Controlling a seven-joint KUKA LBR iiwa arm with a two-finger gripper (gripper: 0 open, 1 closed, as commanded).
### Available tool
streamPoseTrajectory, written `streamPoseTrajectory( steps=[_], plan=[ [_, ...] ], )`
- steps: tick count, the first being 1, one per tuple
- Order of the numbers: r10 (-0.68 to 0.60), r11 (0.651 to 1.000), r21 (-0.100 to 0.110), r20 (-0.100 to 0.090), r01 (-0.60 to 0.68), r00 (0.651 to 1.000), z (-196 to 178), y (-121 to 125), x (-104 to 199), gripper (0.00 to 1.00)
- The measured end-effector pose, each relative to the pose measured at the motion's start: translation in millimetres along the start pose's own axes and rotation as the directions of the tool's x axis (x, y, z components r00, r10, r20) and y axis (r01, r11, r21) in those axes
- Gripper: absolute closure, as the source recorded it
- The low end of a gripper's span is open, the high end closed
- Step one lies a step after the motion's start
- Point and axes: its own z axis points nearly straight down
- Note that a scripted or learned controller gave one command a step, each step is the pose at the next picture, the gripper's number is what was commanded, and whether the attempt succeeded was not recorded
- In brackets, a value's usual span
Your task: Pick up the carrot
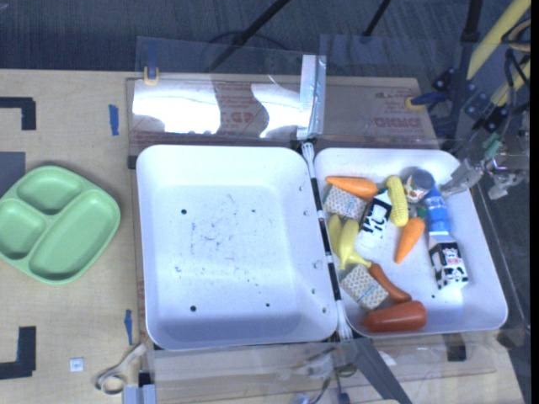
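Note:
Two orange carrots lie in the right bin (484, 251). One carrot (352, 186) lies flat near the bin's back left, beside a checkered box (343, 202). The other carrot (409, 238) lies slanted in the middle, between a yellow corn cob (396, 200) and a blue bottle (438, 218). My gripper (470, 173) hangs over the bin's back right corner, to the right of and apart from both carrots. It is partly lost in cables and clutter.
The right bin also holds a banana (345, 241), a black-and-white box (376, 220), a cow-patterned carton (449, 267), two sausages (394, 316) and a second checkered box (362, 285). The left bin (160, 183) adjoins it. A green divided plate (56, 223) sits far left.

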Motion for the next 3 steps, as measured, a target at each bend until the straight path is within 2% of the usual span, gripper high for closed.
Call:
streamPoseTrajectory(
  steps=[1, 2, 3],
  plan=[
    [0.052, 0.999, 0.002, -0.001, -0.052, 0.999, 116.4, 67.3, 65.9, 0.0],
    [0.03, 1.0, -0.007, 0.0, -0.03, 1.0, 157.5, 3.4, 36.7, 0.0],
    [-0.09, 0.996, -0.002, -0.001, 0.09, 0.996, 193.9, 4.4, 8.7, 0.0]
  ],
)
